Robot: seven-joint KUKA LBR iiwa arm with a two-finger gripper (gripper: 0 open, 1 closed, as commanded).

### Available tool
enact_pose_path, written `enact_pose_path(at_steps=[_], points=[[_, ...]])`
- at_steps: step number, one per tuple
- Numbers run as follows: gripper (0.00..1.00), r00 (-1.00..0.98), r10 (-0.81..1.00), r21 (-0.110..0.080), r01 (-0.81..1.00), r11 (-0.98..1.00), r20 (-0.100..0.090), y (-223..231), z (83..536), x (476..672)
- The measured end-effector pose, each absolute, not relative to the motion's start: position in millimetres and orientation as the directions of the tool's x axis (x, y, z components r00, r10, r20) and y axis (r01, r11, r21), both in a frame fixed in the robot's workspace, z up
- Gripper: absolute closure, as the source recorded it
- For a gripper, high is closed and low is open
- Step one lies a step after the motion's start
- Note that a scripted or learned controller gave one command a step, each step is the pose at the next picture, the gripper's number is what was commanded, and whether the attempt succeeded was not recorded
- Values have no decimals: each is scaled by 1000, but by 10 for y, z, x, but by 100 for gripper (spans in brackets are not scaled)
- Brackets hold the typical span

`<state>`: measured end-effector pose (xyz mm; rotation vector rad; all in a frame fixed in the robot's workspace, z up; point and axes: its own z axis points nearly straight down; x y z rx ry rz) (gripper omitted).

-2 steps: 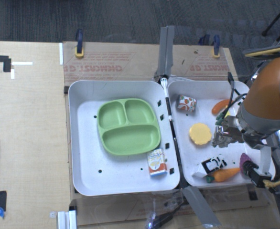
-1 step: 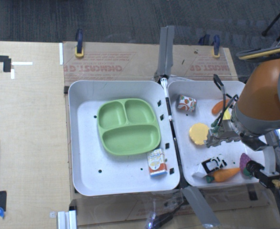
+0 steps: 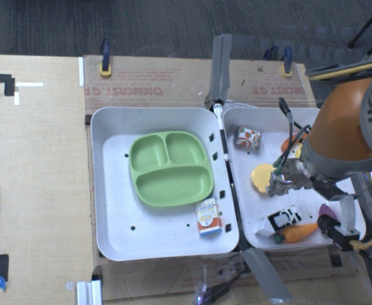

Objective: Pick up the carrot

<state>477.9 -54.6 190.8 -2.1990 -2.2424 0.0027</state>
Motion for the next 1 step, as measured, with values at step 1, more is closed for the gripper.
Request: enact_pose_path(at_steps=[1], points=[[100,27,1000,-2,1000,-27,-1,-554,1924,4778]])
